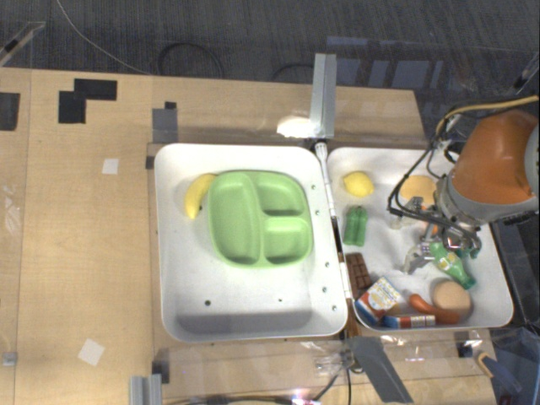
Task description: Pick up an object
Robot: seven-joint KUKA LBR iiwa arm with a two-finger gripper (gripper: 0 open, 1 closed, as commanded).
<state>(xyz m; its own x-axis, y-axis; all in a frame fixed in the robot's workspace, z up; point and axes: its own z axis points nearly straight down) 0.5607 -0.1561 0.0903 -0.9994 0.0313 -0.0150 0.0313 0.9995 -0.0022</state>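
Note:
My gripper (437,251) hangs low in the right bin (498,310) below the orange wrist band, open, with one grey finger (415,261) pointing left. A green bottle-like item (453,268) lies right under it, not lifted. Close by are a brown round fruit (451,299), a red-orange carrot (422,303), a small printed carton (381,294), a brown chocolate bar (358,268), a green block (355,225), a lemon (358,184) and an orange fruit (413,188) partly behind cables.
The left bin (194,302) bears a green divided plate (257,218) with a banana (197,195) at its left side. A metal post (323,99) stands behind the divider between the bins. Cables loop off the arm over the right bin's far side.

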